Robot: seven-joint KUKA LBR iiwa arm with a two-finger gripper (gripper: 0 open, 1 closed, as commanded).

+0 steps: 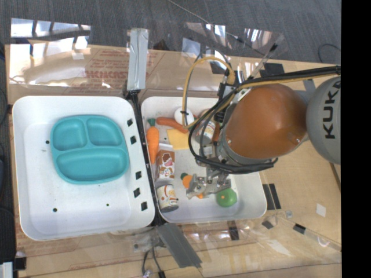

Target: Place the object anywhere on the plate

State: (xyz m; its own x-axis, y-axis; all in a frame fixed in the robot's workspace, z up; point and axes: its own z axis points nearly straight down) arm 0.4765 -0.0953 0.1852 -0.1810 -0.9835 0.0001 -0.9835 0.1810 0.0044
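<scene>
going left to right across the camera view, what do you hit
left bin → teal plate → carrot → gripper → green ball → orange band of the arm

The arm (pixel 324 120) is smooth grey, with black "KU" lettering (the rest cut off) on its rounded casing. A glossy orange band (pixel 264 120) bulges above the wrist. Black and yellow cables (pixel 191 86) loop beside it. The gripper (pixel 210 187) is bare grey metal with small bracket-like parts.
</scene>
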